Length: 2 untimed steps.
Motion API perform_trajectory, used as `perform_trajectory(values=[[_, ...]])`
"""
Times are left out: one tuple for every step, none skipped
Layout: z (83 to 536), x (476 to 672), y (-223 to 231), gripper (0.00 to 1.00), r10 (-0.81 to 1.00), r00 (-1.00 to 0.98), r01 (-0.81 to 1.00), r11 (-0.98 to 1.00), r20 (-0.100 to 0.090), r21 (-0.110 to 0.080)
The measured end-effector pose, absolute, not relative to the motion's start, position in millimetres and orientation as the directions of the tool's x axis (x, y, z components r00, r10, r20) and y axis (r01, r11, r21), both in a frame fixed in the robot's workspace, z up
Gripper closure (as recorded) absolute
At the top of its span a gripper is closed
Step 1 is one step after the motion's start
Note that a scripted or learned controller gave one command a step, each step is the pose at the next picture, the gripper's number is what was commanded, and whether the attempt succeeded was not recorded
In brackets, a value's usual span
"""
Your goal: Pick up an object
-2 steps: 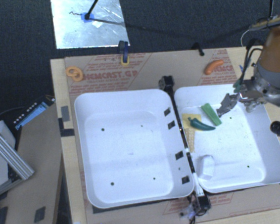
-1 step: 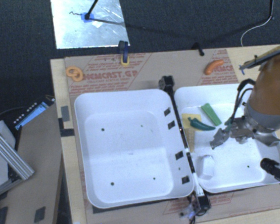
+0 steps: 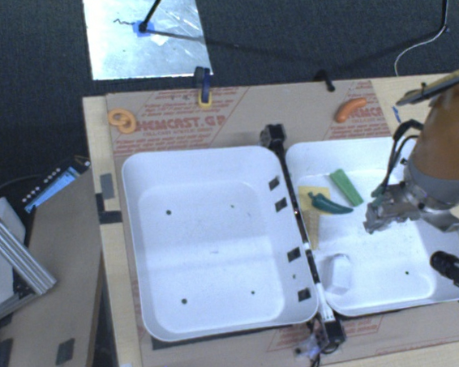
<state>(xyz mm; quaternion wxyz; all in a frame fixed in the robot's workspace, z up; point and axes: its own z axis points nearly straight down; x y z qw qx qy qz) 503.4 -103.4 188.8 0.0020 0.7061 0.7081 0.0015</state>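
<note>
gripper [image 3: 380, 217] over right bin [image 3: 420, 289], finger state can't tell | green block [image 3: 345, 186] likely light, stiff; grab across narrow sides | teal piece [image 3: 328, 203] curved, probably slippery

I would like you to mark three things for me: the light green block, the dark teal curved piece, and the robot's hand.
light green block [image 3: 345, 185], camera view, middle of its top face.
dark teal curved piece [image 3: 329, 203], camera view, middle of its body.
hand [image 3: 377, 215], camera view, at its fingertips.
</note>
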Motion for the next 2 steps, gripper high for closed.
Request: perform_trajectory(values=[[81,486.0,-83,1.0,1.0,-0.001,1.0,0.001,0.001,0.0],[190,527.0,-31,1.0,1.0,-0.011,1.0,0.011,0.002,0.015]])
